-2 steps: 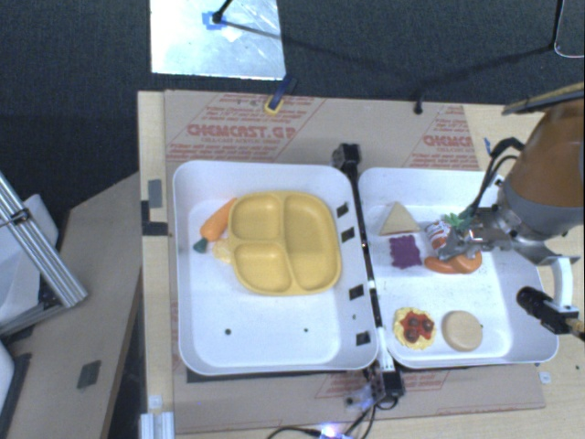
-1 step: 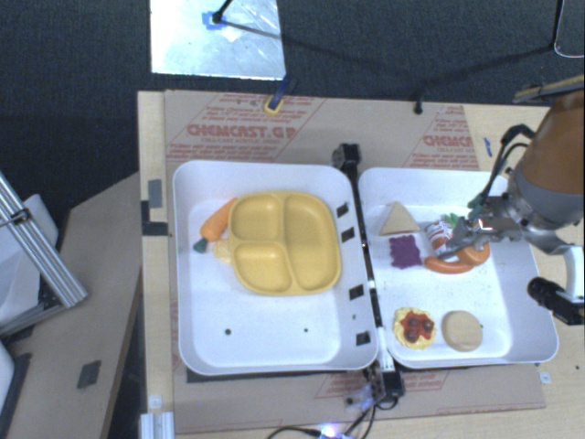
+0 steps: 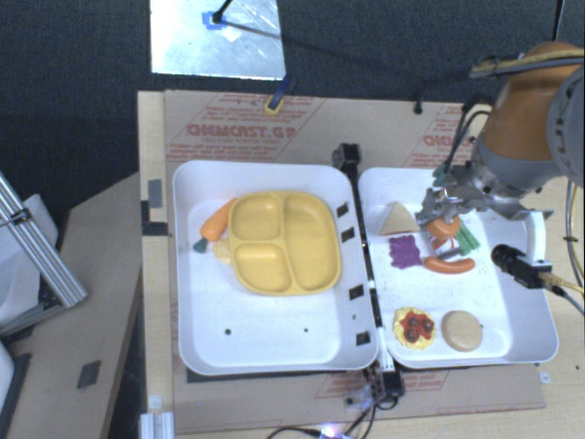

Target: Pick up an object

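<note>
My gripper (image 3: 441, 213) hangs low in the upper middle of the right bin (image 3: 516, 332), straight over a small orange toy food (image 3: 445, 230) with a green piece (image 3: 468, 238) beside it. It touches or nearly touches the orange piece. Around it lie a beige wedge (image 3: 398, 219), a purple piece (image 3: 404, 251) and a red sausage (image 3: 449, 264). Nearer the front edge sit a small round pizza (image 3: 414, 326) and a beige bun (image 3: 462, 330).
The left bin (image 3: 265, 341) holds a yellow divided plate (image 3: 279, 242) with a carrot (image 3: 217, 219) at its left edge. A black divider (image 3: 361, 245) runs between the bins. The arm's orange-banded wrist (image 3: 526, 122) looms over the right bin's far right corner.
</note>
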`<state>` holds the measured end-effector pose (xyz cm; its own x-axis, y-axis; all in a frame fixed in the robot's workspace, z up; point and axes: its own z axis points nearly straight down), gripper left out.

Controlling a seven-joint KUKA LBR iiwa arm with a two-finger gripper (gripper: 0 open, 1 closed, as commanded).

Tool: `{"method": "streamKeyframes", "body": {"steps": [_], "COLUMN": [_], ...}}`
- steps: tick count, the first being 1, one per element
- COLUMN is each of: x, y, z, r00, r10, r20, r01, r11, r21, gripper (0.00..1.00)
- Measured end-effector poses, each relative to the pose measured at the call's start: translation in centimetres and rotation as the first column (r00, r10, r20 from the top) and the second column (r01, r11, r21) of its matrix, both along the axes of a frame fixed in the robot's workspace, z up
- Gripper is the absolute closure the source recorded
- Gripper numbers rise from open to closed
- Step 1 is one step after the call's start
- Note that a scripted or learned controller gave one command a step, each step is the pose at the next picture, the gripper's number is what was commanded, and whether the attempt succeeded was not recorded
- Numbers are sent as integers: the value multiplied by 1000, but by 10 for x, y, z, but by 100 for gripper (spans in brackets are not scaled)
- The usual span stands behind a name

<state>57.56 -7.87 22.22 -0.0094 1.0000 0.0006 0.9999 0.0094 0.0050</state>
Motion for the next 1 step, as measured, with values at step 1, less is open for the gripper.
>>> {"method": "streamKeyframes", "body": {"steps": [1], "x": [31], "y": [45], "z": [-6], "r00": [1000], "r10": [0], "r20": [-1], "r01": [0], "r11": [1000], "r21": [1], "gripper": [100]}}
